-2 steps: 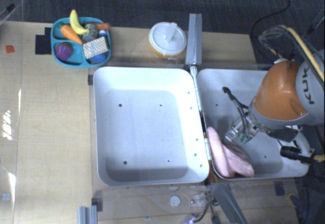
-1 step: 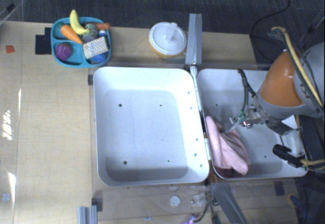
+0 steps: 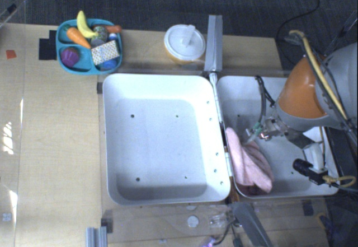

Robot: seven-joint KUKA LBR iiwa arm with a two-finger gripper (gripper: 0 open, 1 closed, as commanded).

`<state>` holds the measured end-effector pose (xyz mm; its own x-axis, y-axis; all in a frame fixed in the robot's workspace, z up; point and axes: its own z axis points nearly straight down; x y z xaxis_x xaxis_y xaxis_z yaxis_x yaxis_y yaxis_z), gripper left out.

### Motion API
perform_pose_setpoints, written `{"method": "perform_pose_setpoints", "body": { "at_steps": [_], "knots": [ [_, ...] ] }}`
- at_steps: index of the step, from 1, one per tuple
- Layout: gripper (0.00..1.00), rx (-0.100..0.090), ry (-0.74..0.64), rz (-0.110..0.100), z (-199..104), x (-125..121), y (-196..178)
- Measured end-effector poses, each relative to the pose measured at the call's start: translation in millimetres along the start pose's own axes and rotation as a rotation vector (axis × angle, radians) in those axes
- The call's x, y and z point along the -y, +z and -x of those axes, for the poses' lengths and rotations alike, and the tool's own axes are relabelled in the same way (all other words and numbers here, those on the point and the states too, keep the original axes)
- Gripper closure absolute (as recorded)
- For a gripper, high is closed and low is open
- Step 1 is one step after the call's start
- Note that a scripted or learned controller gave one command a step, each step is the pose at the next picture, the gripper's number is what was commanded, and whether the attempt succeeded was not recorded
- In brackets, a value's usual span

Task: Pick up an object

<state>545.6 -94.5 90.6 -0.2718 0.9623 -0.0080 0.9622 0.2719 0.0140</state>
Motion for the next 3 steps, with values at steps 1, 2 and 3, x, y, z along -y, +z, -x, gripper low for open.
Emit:
{"method": "perform_pose_setpoints", "body": {
  "at_steps": [1, 2, 3],
  "knots": [
    [1.0, 0.001, -0.001, 0.004, 0.4, -2.0, -10.8],
    [1.0, -0.009, -0.081, -0.013, 39.1, -29.0, -7.0],
    [0.0, -0.008, -0.082, -0.013, 39.0, -29.1, -7.1]
  ]
}}
